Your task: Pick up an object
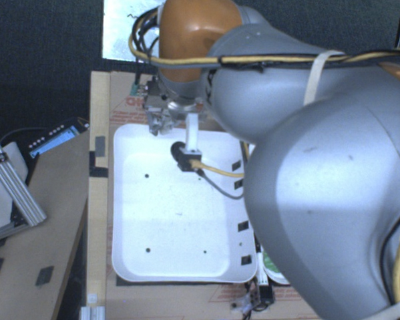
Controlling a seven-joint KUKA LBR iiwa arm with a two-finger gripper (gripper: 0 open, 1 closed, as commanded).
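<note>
Here, end effector (160, 125) low over white bin (175, 255) far edge, grip state unclear, no object discernible between fingers.

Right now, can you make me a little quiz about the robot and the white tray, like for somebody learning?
1. True or false: the gripper is over the far edge of the left bin.
2. What colour is the band above the wrist: A green, B orange, C blue?
3. Fill in: the cable running from the black part below the wrist is ____.

Key: 1 true. 2 B. 3 yellow.
</note>
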